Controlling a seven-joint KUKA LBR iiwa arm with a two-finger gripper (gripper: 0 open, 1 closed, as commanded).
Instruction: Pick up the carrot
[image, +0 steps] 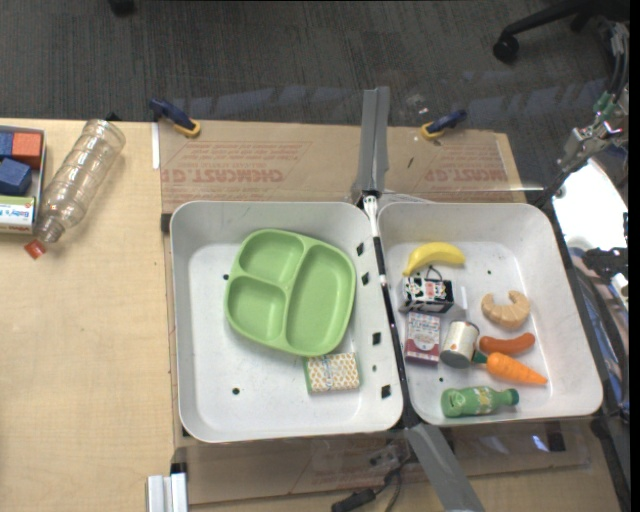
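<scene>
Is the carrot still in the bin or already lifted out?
In the bin: the orange toy carrot lies flat on the right white bin's floor.

One fixed camera looks down at a slant from above the bench (90, 330), taking in both white bins (200, 400).

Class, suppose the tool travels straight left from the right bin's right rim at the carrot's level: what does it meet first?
Probably the carrot itself, narrow tip first. The sausage lies close beside it and might be brushed, since heights are unclear from above.
</scene>
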